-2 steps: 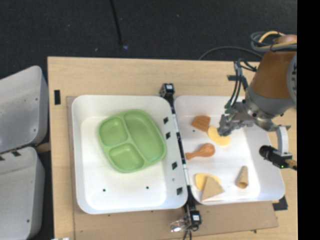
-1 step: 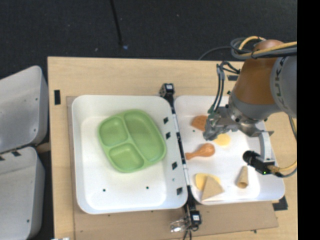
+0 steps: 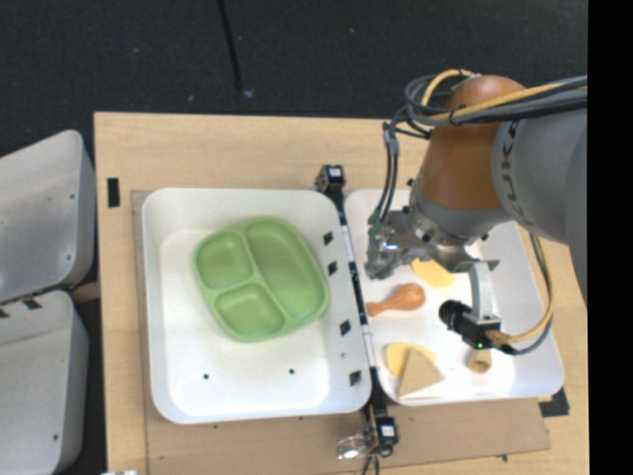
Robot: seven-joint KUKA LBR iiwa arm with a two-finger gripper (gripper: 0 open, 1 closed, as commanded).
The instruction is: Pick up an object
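Note:
The right bin [image 3: 524, 359] holds an orange pear-shaped piece [image 3: 398, 300], a yellow piece [image 3: 433, 271] partly under the wrist, a tan wedge with a yellow slice [image 3: 412, 367] near the front, and a small tan cylinder [image 3: 480, 361]. My gripper [image 3: 383, 256] hangs low over the bin's left part, just above and left of the orange piece. The wrist body hides much of it. Nothing is visibly between the fingers.
The left bin [image 3: 178, 364] carries a green three-compartment plate [image 3: 261, 277]. A ridge with black clips [image 3: 348, 295] divides the bins. The arm's grey body and orange band [image 3: 465, 156] overhang the right bin's back. A black cable unit [image 3: 465, 323] hangs near the small cylinder.

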